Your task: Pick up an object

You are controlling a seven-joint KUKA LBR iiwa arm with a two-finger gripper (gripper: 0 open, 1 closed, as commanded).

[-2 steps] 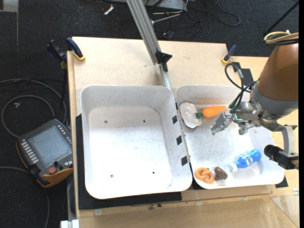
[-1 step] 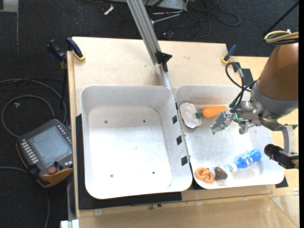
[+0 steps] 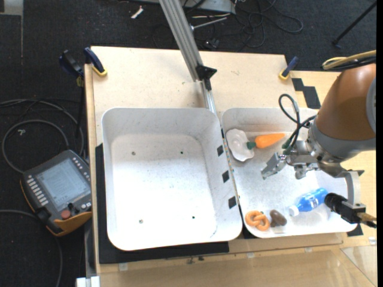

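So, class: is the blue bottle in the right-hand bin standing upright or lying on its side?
Lying on its side: the blue bottle stretches flat along the right bin's floor.

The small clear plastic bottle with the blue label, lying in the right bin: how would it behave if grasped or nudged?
The small clear plastic bottle with the blue label lies on its side, so a nudge would probably roll it. It looks light, and its smooth rounded wall may slip between closing jaws.
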